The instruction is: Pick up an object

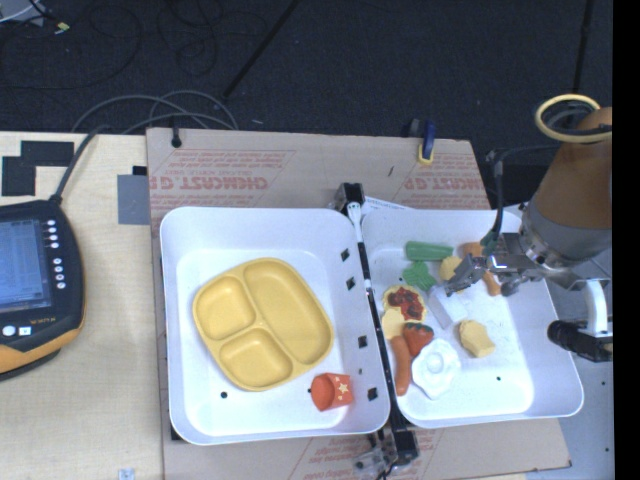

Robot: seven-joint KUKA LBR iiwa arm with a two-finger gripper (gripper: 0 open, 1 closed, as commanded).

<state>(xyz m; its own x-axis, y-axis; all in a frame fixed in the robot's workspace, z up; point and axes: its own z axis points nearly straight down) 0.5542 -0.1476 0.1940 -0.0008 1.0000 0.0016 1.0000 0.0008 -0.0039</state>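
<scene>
From above, the gripper [482, 273] hangs low over the right bin [545, 393], right by a small orange and yellow toy [470, 263]. Its fingers are hard to see, so I cannot tell if they are apart or together. The arm hides part of the toy. More toy food lies nearby. The left bin [190, 268] holds a yellow tray [262, 322] and a red block [332, 391].

Red "CHEMCRZT" print (upside down, partly hard to read) runs along the cardboard sheet [300, 168] near the counter's far edge.
</scene>
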